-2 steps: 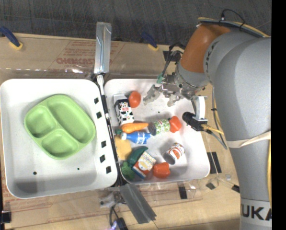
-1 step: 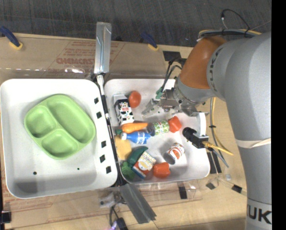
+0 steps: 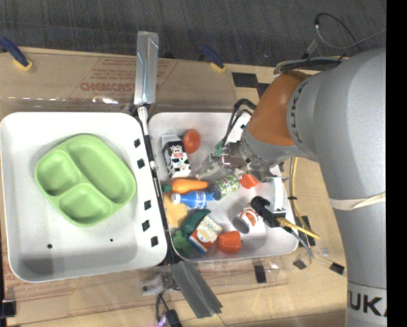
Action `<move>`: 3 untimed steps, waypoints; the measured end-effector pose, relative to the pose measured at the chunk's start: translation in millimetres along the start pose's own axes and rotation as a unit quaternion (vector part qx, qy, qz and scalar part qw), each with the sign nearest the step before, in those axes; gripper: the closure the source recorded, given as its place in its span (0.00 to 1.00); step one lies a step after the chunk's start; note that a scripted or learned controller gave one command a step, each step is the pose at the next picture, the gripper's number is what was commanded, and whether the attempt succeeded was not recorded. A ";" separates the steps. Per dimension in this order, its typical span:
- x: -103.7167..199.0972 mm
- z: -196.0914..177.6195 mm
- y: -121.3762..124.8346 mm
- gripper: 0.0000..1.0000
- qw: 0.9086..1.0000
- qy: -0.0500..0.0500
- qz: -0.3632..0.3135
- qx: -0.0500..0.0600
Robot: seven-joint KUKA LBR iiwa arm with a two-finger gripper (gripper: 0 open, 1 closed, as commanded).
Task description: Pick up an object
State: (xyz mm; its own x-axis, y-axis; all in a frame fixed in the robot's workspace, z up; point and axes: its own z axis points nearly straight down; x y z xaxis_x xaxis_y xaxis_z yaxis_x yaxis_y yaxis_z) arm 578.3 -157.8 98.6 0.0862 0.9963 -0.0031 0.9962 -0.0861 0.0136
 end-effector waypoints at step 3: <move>-46.4 -3.6 -9.4 1.00 0.999 0.002 -0.043 0.008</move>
State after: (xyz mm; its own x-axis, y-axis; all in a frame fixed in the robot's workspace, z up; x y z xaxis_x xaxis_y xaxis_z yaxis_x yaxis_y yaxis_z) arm 564.9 -203.3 102.2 -0.0005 1.0000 -0.0001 1.0000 0.0005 -0.0028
